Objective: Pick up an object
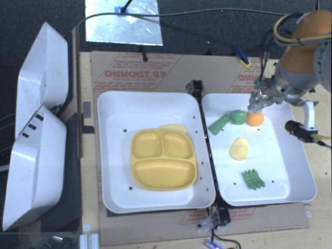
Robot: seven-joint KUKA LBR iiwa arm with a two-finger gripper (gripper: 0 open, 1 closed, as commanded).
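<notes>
While the gripper (257,106) hangs at the upper right of the frame, it sits just above an orange ball (255,120) in the right bin (298,188). Whether its fingers are spread or pressed together, I cannot tell.

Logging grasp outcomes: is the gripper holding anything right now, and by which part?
Cannot be told. The gripper sits right above the orange ball, beside the green piece, but no object is visibly between its fingers.

Place: robotics lab test bench
Signs: grey robot arm (303,61) over two white bins (155,201) on a cardboard sheet (145,71)
Also: loose cables (207,15), dark carpet (36,4), metal plate (123,14)
</notes>
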